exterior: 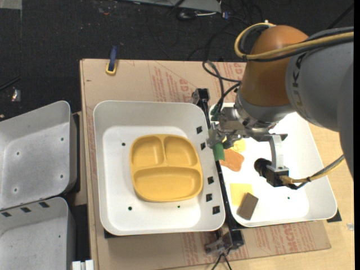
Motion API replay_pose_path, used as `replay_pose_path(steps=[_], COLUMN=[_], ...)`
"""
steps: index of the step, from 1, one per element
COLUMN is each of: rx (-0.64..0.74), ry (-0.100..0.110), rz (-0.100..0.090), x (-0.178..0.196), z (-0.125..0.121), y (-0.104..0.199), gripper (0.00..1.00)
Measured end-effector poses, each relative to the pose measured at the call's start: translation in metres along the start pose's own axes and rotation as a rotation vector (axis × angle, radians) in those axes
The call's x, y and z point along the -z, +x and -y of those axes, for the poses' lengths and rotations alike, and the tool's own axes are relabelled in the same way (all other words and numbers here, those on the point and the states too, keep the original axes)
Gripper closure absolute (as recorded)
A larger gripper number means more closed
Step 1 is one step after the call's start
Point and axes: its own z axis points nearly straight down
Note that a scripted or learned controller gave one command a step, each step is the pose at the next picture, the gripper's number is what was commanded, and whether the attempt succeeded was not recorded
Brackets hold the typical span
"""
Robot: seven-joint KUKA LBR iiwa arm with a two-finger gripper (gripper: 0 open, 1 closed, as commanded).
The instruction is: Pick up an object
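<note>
One hand (pixel 221 145) touches the orange piece (pixel 232 160) in the right bin (pixel 315 207).

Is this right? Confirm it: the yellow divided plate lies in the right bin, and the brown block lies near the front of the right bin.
Not quite. The camera view shows the yellow divided plate lying in the left bin, not the right one. The rest stands: the brown block lies near the front of the right bin.
</note>
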Motion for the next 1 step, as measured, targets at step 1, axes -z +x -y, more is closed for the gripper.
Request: replay_pose_path(steps=[1], rx=[0.001], ry=[-0.003], rz=[0.0], x=[0.0005], z=[0.0062], y=[0.0606], gripper=[1.0])
